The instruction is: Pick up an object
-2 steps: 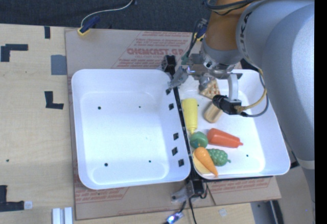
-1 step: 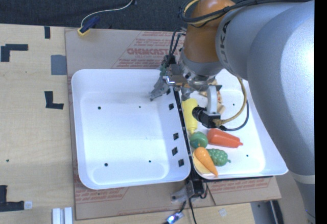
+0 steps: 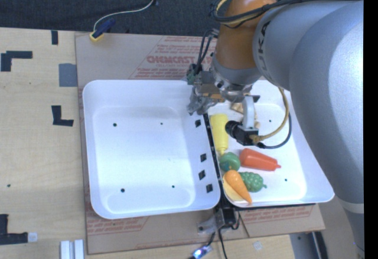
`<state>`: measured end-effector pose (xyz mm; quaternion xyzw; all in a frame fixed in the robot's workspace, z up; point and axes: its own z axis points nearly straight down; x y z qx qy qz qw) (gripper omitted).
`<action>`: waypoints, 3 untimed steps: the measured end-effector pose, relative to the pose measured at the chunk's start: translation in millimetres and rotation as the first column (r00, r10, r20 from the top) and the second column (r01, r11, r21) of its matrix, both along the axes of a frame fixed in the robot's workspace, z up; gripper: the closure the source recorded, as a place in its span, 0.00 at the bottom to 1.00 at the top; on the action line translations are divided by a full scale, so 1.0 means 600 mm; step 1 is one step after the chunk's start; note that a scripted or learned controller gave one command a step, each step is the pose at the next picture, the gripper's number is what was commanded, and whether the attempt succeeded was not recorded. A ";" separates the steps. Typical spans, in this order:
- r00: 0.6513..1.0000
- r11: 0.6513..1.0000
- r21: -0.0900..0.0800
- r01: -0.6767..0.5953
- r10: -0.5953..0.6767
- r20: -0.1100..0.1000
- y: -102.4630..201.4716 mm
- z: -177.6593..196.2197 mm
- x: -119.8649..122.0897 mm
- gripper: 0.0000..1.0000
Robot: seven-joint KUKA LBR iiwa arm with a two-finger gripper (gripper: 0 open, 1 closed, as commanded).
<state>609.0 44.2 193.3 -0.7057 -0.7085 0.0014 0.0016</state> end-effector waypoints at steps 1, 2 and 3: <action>1.000 1.000 0.002 -0.002 0.002 0.020 0.042 0.257 0.000 1.00; 1.000 1.000 -0.001 0.000 0.000 -0.001 0.122 0.203 -0.082 1.00; 1.000 1.000 -0.002 0.002 -0.002 -0.007 0.140 0.098 -0.156 1.00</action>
